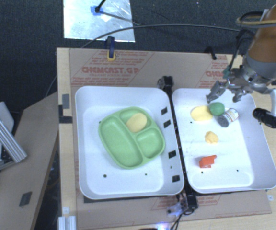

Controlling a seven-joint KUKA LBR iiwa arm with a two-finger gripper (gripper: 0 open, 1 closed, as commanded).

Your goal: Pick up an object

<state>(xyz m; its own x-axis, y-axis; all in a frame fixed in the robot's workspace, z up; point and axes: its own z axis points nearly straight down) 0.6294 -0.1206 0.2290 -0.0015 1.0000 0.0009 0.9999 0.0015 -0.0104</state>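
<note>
The right bin holds several small things. At its far end a green ball touches a pale yellow lump, and a small grey and white can lies on its side just right of the ball. Nearer the front are a small yellow piece and an orange piece. My gripper hangs just above and behind the green ball. It is open, its fingers are spread, and nothing is between them.
The left bin holds a green divided plate with a yellow piece of food in its far compartment. A black divider strip runs between the two bins. The arm reaches in from the upper right.
</note>
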